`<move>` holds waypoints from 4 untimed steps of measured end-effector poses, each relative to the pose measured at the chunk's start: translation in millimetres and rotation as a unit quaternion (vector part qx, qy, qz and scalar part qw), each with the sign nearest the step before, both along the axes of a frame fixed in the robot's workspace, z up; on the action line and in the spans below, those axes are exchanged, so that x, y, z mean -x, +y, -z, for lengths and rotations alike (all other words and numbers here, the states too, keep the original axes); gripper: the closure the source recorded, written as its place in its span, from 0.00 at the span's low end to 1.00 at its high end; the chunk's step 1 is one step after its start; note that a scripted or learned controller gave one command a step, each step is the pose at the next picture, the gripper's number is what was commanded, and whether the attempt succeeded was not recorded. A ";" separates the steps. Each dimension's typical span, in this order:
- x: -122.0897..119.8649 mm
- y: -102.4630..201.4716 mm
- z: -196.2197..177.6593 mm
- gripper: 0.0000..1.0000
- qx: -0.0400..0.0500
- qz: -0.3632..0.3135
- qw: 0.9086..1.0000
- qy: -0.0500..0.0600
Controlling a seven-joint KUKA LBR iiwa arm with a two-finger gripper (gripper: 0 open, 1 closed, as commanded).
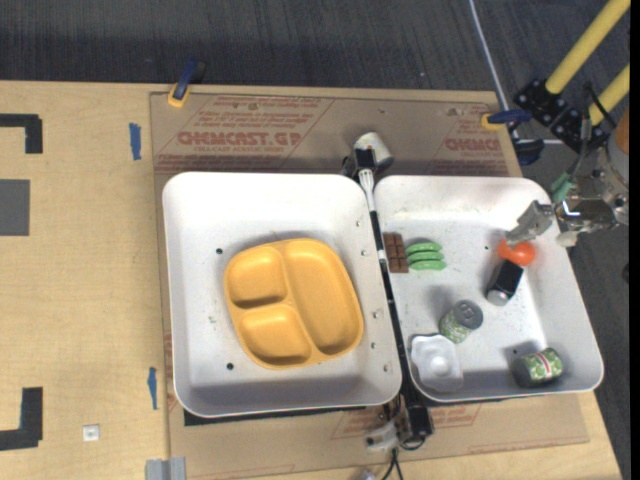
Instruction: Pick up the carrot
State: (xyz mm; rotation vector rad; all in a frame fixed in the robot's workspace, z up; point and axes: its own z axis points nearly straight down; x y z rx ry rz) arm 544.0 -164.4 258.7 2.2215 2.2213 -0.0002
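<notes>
The carrot (517,253), a small orange-red piece, lies in the right bin (480,203) near its right wall, touching the top of a black cylinder (503,281). My gripper (528,224) reaches in from the right edge of the view and sits just above and slightly to the right of the carrot, its grey tip close to the carrot. Nothing is seen held in it.
The right bin also holds a brown block (396,253), a green ridged piece (425,257), a grey-green can (461,319), a white cup (435,359) and a green can (538,366). A yellow divided plate (292,300) lies in the left bin (200,218).
</notes>
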 end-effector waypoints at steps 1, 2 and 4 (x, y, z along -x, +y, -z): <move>29.4 33.6 156.3 0.00 0.000 0.022 1.000 0.001; 28.5 33.4 146.0 1.00 0.000 0.023 1.000 -0.001; 64.2 179.5 20.4 1.00 0.000 0.262 0.965 0.000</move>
